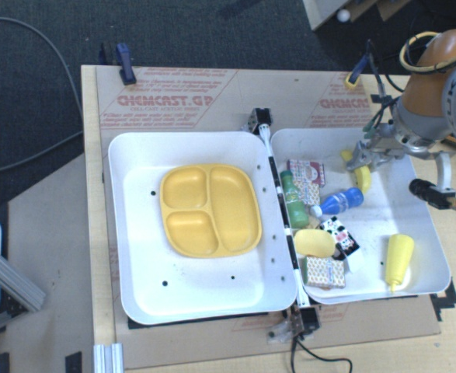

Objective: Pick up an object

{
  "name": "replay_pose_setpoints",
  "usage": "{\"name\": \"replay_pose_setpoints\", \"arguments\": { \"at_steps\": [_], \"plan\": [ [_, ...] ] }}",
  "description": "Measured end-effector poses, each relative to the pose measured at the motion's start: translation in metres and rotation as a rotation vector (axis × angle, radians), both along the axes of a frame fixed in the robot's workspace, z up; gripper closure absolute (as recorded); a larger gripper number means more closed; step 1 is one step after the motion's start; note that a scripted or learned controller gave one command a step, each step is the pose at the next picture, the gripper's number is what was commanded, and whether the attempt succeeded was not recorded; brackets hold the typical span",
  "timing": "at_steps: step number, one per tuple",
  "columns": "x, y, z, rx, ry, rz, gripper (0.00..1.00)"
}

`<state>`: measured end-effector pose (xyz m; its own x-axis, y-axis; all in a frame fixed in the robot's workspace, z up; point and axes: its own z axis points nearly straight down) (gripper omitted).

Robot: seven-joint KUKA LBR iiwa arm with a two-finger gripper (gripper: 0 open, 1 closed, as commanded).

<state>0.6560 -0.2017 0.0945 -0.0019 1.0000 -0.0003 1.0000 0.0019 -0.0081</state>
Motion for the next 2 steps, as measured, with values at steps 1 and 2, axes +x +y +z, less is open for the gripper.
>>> {"name": "replay_pose_setpoints", "arguments": {
  "at_steps": [1, 2],
  "plan": [
    [0.005, 0.058, -0.011, 0.001, 0.021, -0.001, 1.0],
    [0.011, 0.127, 0.091, 0.0, -0.011, 0.0, 1.0]
  ]
}}
